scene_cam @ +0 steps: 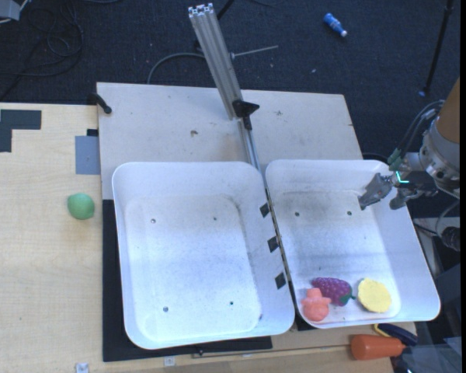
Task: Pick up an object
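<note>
Toys (343, 295) well below hand (382, 190), prob. apart.

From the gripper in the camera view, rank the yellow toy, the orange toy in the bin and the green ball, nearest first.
From the gripper:
1. Yellow toy, right bin's near corner.
2. Orange toy, same bin, further left.
3. Green ball, on the wooden bench left of both bins.
</note>
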`<act>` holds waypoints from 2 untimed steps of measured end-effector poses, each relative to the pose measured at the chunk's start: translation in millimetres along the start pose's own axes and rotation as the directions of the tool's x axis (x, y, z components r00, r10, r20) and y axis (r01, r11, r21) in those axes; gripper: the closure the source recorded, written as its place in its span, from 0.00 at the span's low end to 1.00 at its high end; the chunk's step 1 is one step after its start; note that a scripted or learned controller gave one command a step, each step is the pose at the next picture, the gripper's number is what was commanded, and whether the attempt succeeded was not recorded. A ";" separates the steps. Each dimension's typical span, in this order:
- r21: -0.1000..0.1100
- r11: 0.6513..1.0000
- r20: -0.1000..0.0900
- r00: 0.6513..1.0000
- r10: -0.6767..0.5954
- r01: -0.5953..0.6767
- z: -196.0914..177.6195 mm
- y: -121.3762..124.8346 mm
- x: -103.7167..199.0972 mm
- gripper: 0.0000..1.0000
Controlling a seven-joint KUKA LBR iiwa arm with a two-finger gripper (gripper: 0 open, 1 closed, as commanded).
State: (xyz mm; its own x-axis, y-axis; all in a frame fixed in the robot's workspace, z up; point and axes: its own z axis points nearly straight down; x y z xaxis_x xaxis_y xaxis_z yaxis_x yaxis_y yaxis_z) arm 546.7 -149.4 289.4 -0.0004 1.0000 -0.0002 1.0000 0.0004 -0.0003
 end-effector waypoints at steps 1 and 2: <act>0.000 1.000 0.000 1.000 0.000 0.000 0.0 0.0 0.0 0.00; 0.004 1.000 -0.001 1.000 0.000 0.000 44.2 1.1 -5.2 0.00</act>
State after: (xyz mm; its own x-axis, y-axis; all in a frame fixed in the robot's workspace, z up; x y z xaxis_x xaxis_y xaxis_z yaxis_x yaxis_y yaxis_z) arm 547.8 -154.6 245.1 0.0000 1.0000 0.0006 1.0000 0.0000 -0.0044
